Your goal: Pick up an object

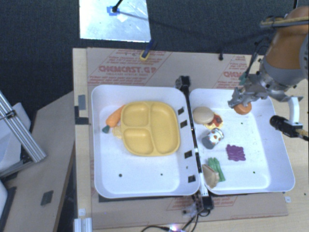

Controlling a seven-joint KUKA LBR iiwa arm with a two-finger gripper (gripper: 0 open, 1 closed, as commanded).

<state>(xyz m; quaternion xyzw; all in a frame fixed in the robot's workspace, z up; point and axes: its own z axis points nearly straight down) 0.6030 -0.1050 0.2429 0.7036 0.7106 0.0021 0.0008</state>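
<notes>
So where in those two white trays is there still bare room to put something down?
Left bin: the floor in front of the yellow plate is bare. Right bin: bare floor right of the purple grapes. It is crowded along the divider, from the burger to the sandwich, and under the gripper.

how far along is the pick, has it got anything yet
Done so far: the arm has reached over the right bin, and its hand sits right at a small orange object near the bin's far edge. In hand: nothing clearly; whether the object is actually gripped can't be made out. Left: secure the object and lift it. The burger, purple piece and yellow tray lie untouched.
</notes>
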